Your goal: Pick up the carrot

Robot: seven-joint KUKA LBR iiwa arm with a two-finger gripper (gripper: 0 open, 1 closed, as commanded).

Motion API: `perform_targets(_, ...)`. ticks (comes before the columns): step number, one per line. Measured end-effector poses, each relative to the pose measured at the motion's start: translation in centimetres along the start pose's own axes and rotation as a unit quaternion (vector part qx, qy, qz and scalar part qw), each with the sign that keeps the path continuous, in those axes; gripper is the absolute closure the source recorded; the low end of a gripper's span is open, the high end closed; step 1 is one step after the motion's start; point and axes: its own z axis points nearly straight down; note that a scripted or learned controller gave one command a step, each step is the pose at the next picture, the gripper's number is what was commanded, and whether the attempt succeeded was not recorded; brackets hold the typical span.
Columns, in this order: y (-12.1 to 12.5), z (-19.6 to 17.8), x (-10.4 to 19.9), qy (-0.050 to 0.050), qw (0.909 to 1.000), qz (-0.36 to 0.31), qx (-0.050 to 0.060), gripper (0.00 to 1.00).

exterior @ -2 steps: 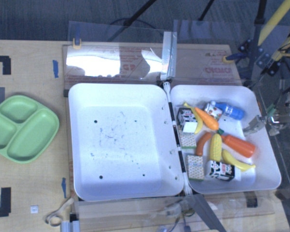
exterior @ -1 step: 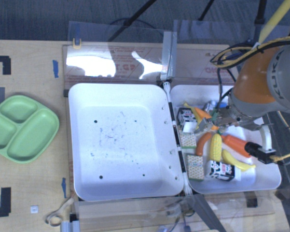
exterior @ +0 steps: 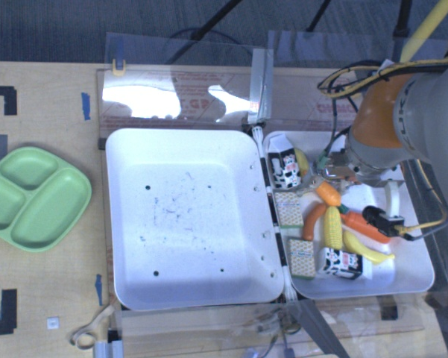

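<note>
Currently the carrot lies in the right bin, orange, with its length running from the upper left toward the lower right. Its dark tip end points toward a black part near the bin's right side. The gripper sits just above and to the left of the carrot, low over the bin's contents; whether it is apart, together or clamped on anything cannot be told from this angle, because the wrist covers it.

Directly below the gripper rests a short orange piece, and below that a yellow corn cob stands lengthwise beside a second orange item. A yellow banana curves just under the carrot. To the gripper's left stands a small cow-patterned carton; a second carton lies well below, near the bin's lower edge.

Farther left of the gripper is the left bin. Well beyond it, on the surface, sits a green divided plate.
</note>
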Motion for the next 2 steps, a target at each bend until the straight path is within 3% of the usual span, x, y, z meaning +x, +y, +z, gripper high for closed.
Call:
perform_targets(1, 0.1, -1.0, 0.1, -0.001, 1.0000, -0.001, 0.000, 1.00)
perform_targets(2, -5.4, -9.7, 7.0, 0.001, 0.9996, -0.028, 0.003, 1.00)
